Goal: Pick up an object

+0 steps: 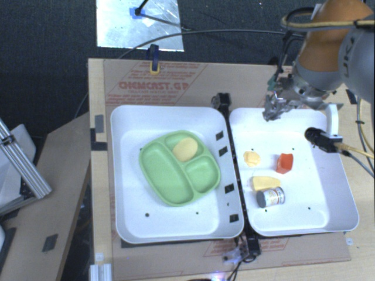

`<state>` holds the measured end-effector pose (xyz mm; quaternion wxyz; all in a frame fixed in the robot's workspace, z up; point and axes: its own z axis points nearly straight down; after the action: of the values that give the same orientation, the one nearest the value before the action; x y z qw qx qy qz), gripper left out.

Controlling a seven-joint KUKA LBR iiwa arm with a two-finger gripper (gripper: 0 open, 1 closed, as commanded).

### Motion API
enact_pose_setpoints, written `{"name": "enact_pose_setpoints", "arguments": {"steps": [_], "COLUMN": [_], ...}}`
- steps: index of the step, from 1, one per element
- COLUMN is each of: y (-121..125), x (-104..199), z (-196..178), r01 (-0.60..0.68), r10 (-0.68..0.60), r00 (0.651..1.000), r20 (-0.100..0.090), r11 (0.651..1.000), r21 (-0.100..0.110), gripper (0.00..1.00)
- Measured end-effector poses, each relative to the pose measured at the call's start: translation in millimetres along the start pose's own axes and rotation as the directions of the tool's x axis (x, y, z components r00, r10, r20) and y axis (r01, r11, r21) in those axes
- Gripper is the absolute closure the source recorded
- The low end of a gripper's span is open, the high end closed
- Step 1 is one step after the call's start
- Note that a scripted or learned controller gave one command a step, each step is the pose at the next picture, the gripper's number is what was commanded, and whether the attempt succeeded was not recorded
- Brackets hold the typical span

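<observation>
Looking down, we see the right bin (pixel 328 215) holding a yellow wedge (pixel 265 182), a red block (pixel 284 163), a small can (pixel 270 197) and a yellow lump (pixel 252 157). The tool (pixel 273 111) hovers at twelve o'clock over that bin, holding nothing.

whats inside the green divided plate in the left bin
One yellow rounded item lies in the upper compartment of the green divided plate. The other two compartments show bare green. Whatever lies under that item is covered.
</observation>
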<state>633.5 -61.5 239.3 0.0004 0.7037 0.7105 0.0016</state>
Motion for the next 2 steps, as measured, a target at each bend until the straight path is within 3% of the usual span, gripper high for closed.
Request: {"name": "enact_pose_setpoints", "arguments": {"steps": [2], "y": [-9], "x": [111], "z": [7], "r01": [0.001], "r10": [-0.001], "r00": [1.000], "r20": [-0.001], "r11": [1.000], "r21": [0.001], "gripper": [1.00]}}
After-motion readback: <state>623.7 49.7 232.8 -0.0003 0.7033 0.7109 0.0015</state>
